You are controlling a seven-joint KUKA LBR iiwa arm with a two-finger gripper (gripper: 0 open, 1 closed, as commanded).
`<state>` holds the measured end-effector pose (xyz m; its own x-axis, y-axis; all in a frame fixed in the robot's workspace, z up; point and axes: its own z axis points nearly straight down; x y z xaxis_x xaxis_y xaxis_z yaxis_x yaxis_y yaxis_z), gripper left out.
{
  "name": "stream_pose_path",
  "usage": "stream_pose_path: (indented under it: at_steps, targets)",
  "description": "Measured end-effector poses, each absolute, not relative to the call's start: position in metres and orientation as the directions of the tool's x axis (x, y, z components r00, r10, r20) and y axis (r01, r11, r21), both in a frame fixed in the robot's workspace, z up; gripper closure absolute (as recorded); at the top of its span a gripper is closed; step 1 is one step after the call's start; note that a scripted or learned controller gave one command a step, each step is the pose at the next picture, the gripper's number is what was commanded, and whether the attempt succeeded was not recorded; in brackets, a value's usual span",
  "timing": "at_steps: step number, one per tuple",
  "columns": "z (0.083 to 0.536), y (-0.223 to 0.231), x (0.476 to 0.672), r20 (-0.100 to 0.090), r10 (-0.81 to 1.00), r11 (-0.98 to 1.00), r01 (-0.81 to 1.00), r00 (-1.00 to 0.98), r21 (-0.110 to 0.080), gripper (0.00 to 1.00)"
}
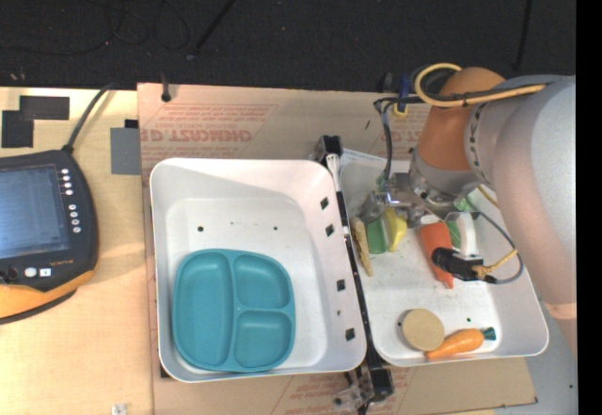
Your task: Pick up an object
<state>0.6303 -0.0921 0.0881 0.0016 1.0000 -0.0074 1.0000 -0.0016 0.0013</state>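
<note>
The jaws are hidden under the wrist, so their state cannot be told. The gripper (395, 208) hangs over a green and yellow toy (386, 232) at 10 o'clock in the right bin (527, 340). The toy looks light, stiff and smooth; grip its narrow middle. The arm (470, 126) points steeply down.

Overhead view of two white bins side by side. The left bin (179, 187) holds a teal divided plate (233, 310) lying flat in its near half. In the right bin (527, 333), the arm (527, 150) reaches down over the far half, its gripper (400, 206) just above a green and yellow toy (386, 232). Right of that toy lies an orange piece (435, 239). Nearer the front rim, a tan disc (422, 329) sits just beside a carrot (458, 342).
</note>
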Motion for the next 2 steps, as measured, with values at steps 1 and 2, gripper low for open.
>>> stream_pose_path:
  at_steps: [1, 2]
  targets:
    - [0.099, -0.09, 0.629, -0.003, 1.0, 0.001, 1.0, -0.001, -0.002, 1.0]
    - [0.193, -0.028, 0.597, 0.003, 1.0, 0.005, 1.0, -0.005, 0.003, 1.0]
